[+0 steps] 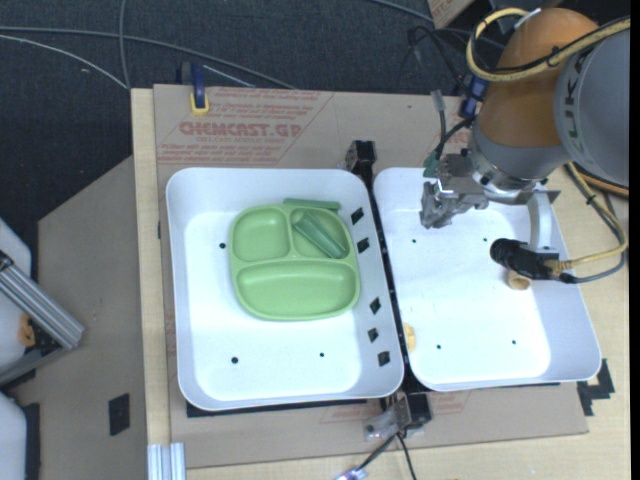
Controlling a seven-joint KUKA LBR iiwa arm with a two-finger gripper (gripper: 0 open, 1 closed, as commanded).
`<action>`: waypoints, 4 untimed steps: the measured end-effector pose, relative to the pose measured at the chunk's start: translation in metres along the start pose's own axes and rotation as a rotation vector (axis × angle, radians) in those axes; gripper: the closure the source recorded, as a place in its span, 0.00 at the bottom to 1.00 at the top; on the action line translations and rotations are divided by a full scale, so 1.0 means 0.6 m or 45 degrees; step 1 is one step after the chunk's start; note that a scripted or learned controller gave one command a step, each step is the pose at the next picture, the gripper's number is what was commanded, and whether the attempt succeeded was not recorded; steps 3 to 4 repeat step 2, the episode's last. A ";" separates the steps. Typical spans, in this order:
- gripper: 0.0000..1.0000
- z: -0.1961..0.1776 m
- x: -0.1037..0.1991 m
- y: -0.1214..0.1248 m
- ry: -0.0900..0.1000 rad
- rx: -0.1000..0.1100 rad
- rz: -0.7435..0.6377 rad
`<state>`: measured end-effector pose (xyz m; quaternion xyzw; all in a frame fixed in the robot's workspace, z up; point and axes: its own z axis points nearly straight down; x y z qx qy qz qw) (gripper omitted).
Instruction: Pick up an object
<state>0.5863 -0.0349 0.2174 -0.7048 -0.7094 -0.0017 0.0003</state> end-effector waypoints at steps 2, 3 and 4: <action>1.00 -0.005 0.181 -0.002 -0.001 0.001 0.001; 1.00 -0.005 0.181 -0.002 -0.001 0.001 0.001; 1.00 -0.005 0.181 -0.002 -0.001 0.001 0.001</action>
